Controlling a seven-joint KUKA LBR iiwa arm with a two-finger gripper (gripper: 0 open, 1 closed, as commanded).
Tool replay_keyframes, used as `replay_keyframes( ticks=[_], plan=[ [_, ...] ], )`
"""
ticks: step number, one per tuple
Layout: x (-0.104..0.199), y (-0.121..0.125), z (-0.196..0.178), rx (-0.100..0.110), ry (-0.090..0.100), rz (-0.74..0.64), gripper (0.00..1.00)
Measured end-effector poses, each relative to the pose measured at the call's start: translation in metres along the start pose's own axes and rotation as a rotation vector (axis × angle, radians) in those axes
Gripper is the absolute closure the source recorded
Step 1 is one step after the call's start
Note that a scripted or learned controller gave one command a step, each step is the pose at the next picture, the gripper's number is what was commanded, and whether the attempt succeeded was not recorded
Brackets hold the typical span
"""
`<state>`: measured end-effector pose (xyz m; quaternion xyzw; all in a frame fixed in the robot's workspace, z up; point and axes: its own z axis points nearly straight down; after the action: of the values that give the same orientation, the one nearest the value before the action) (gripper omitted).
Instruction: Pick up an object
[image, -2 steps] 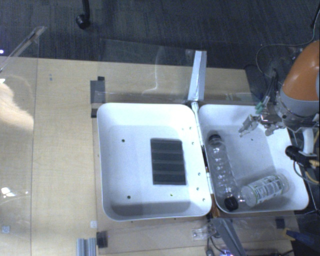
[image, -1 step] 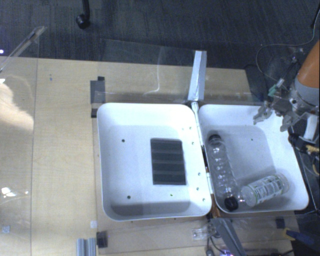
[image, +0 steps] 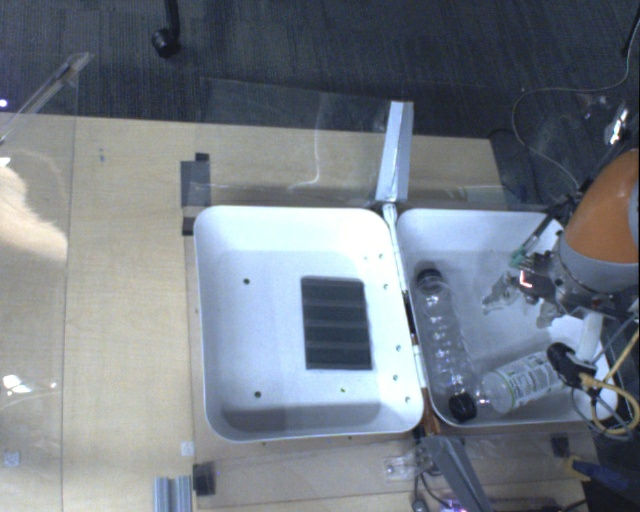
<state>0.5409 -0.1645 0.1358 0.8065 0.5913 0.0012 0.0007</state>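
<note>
- Two shallow white bins sit side by side on a pale wooden bench; the left bin fills the centre of the frame, the right bin lies toward the right edge.
- In the left bin a dark ribbed rectangular pad lies flat, a little right of the bin's middle.
- The right bin holds two clear plastic bottles — one bottle lies lengthwise along the bin's left wall, its dark cap toward the top of the frame.
- The second bottle lies tilted across the bin's lower part, its dark cap at the lower left, close beside the first bottle's lower end.
- The arm, grey with its orange band, enters at the right edge, over the right bin's upper right part.
- The gripper hangs above the bin floor, right of the first bottle and above the second, apart from both — whether it is spread or closed I cannot tell.
</note>
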Motion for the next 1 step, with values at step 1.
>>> replay_keyframes(
  ticks=[1],
  plan=[
    [-0.0183, 0.0308, -0.0340, -0.002, -0.001, 0.039, 0.00]
  ],
)
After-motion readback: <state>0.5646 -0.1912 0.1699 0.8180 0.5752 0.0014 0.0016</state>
